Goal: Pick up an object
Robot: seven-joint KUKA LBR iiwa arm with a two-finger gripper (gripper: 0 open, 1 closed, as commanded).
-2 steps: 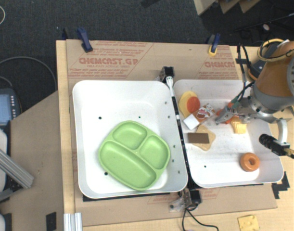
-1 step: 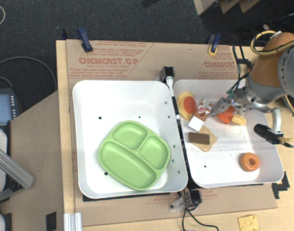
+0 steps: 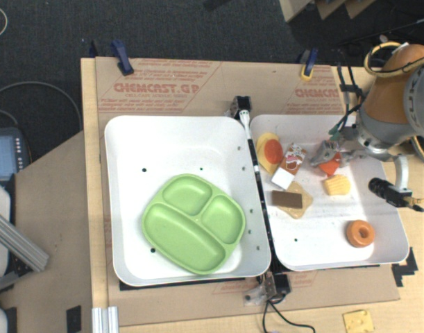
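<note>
My gripper point(image 3: 328, 152) hangs low over the back of the right bin point(image 3: 385, 252), on the grey arm with its orange band point(image 3: 391, 92). A small red piece point(image 3: 330, 166) lies right under the gripper's tip, partly hidden by it. A yellow wedge point(image 3: 337, 185) lies just in front of the red piece. Left of the gripper are a red-and-white item point(image 3: 293, 158) and a yellow-and-orange item point(image 3: 269, 151). A white block point(image 3: 283, 179) and a brown slab on a tan piece point(image 3: 289, 200) lie nearer the bin's left wall. An orange ring point(image 3: 361, 234) sits at the front right.
The left bin point(image 3: 128, 158) holds a green divided plate point(image 3: 193, 222) at its front. Both bins rest on a cardboard sheet point(image 3: 163, 82) held by blue clamps point(image 3: 121, 56). A black cable and fitting point(image 3: 386, 189) hang by the right bin's right edge.
</note>
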